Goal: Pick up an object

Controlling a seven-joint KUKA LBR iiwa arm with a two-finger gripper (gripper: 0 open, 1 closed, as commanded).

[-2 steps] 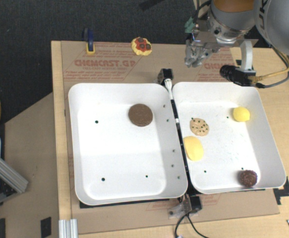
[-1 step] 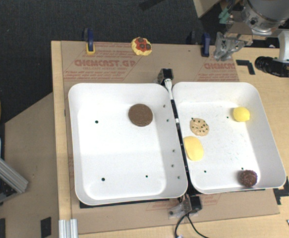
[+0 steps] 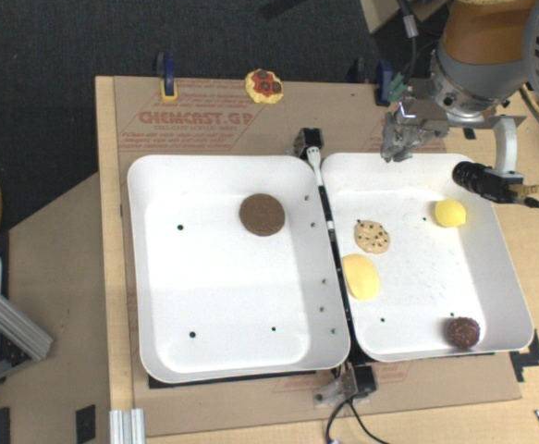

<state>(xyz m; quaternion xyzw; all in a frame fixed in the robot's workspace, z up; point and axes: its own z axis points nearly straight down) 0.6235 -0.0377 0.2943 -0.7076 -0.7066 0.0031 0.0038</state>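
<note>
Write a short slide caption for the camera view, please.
KUKA arm's gripper above right bin with four items; brown disc in left bin.

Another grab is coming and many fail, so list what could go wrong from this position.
1. The gripper hangs above the right bin's far rim, away from every item; a straight descent would likely hit the rim.
2. The chip cookie and the yellow oval piece lie close together, so closing on one may nudge the other.
3. The dark round piece sits by the near wall, leaving little finger room.

glossy white plastic bins (image 3: 223,340) on a matt brown cardboard sheet (image 3: 204,114).
</note>
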